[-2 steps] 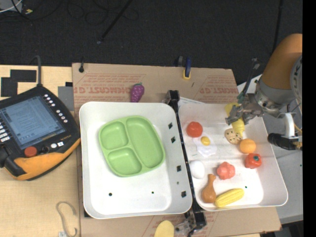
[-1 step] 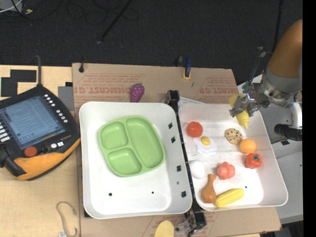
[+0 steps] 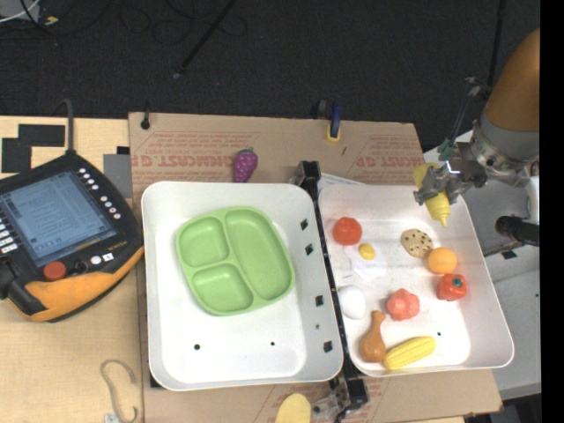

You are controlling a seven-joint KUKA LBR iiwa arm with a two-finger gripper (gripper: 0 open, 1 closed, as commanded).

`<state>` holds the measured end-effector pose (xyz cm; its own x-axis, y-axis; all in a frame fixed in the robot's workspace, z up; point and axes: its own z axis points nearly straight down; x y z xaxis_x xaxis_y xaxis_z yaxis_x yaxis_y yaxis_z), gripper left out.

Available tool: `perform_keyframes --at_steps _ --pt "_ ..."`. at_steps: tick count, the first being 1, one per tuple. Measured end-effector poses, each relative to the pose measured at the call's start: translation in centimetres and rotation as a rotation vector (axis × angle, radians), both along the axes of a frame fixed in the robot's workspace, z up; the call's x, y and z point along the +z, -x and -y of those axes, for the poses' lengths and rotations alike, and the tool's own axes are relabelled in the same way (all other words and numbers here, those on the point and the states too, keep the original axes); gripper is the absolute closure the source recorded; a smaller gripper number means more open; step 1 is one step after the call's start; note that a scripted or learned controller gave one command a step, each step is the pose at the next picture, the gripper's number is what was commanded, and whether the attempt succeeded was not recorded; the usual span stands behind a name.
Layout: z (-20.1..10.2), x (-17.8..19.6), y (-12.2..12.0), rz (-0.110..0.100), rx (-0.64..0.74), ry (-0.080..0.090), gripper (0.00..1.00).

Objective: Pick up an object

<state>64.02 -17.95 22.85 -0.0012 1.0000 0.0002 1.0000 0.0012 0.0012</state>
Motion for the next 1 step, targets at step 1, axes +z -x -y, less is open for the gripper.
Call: perform_keyframes --at_steps 1 --pt "-4.56 -0.69 3.48 -0.006 0.001 -0.003 1.00"
